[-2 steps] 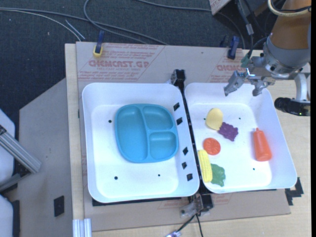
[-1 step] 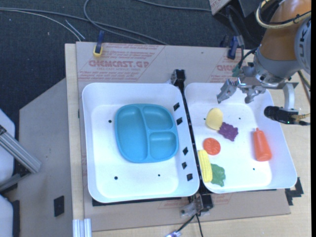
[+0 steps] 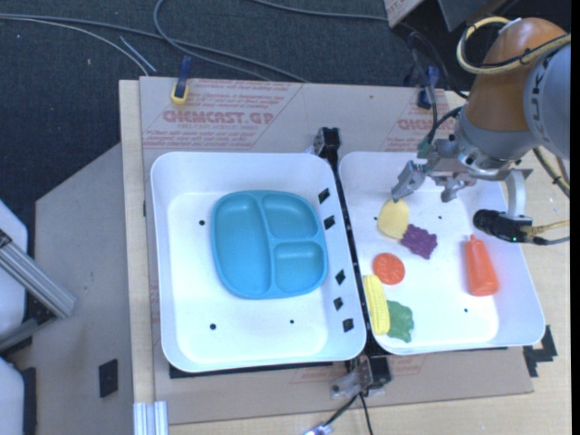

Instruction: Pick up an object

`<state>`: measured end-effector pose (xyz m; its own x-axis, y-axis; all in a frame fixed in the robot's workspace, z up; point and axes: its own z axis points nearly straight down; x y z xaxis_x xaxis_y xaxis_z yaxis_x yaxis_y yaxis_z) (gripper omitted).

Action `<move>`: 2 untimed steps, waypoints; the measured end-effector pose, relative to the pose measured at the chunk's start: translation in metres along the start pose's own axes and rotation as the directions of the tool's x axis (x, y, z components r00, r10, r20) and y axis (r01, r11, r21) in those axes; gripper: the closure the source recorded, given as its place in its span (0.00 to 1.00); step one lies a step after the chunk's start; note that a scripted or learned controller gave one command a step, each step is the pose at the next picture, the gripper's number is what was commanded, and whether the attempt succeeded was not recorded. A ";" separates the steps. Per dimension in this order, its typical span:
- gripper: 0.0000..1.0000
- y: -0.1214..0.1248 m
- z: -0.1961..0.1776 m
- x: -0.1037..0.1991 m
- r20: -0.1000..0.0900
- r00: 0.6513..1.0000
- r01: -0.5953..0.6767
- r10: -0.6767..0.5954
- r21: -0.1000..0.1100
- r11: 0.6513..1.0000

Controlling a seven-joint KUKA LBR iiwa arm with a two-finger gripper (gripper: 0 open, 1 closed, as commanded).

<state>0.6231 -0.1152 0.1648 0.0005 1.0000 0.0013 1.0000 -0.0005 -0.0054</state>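
My gripper (image 3: 428, 187) hangs over the back of the right bin (image 3: 521, 320), open, with nothing between its two fingers. Just below the left finger lies a yellow piece (image 3: 393, 217), pale and rounded. A purple grape bunch (image 3: 420, 240) sits right of it. Further forward are a round orange-red slice (image 3: 389, 268), a yellow corn cob (image 3: 376, 303) and a green piece (image 3: 400, 322). An orange carrot (image 3: 480, 265) lies toward the bin's right side.
The left bin (image 3: 177, 243) holds a blue divided plate (image 3: 268, 242). A black divider with clips (image 3: 333, 234) runs between the bins. The arm's orange band and grey wrist (image 3: 507, 89) stand above the right bin's back edge.
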 end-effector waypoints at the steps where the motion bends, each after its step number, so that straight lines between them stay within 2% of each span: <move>1: 0.00 0.002 0.059 0.009 -0.001 1.000 0.001 -0.001 0.001 1.000; 2: 1.00 0.004 0.044 0.008 0.000 1.000 0.000 0.000 -0.007 1.000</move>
<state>0.6268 -0.1073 0.1212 0.0001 1.0000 0.0009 1.0000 -0.0001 0.0012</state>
